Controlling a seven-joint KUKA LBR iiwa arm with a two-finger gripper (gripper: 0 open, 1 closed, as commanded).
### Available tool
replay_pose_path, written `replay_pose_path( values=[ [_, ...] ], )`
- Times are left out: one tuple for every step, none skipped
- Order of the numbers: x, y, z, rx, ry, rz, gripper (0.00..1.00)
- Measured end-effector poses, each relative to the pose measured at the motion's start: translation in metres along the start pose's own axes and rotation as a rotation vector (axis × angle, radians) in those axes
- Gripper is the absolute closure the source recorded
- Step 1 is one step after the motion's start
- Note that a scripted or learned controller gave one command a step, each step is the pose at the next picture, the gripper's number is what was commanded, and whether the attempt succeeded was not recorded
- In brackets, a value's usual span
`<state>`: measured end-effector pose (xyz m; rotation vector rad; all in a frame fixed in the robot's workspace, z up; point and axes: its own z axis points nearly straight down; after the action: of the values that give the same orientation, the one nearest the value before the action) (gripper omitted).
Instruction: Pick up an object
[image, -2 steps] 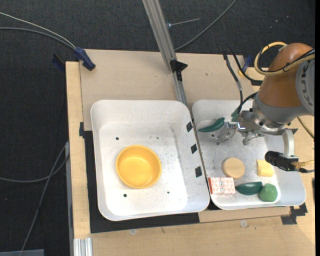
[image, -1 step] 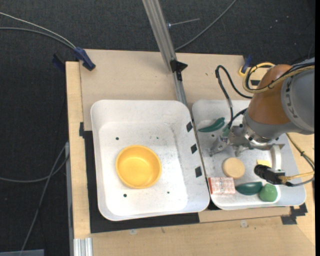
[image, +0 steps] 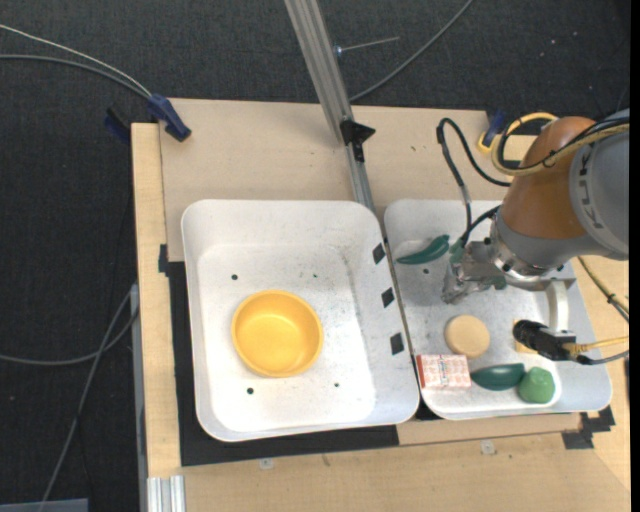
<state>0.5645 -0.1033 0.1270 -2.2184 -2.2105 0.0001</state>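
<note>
The arm (image: 548, 200) is seen reaching in from the right, with the gripper (image: 462, 282) lowered over the upper middle of the right bin (image: 425, 308). Whether the gripper is released or clenched cannot be told from this slant, since it is largely masked by the wrist.

A teal, leaf-shaped piece (image: 422, 251) is noted just to the left of the gripper, in the upper left part of the right bin. Its near end appears to reach the gripper body, but contact cannot be confirmed, and no grasp is recorded.

Four further items are logged along the near side of the same bin:
- A round tan disc (image: 467, 335) is found below the gripper, apart from it.
- A small red and white box (image: 443, 371) is placed at the bin's front left corner.
- A dark green oblong piece (image: 497, 376) lies just right of the box.
- A light green lump (image: 537, 385) is touching or just beside that piece.

In the left bin (image: 215, 232) a yellow bowl (image: 277, 332) is set upright, left of centre.
</note>
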Motion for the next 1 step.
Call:
replay_pose_path(
  values=[
    [0.0043,-0.0082,-0.0573,-0.013,-0.006,-0.004,1.0]
  ],
)
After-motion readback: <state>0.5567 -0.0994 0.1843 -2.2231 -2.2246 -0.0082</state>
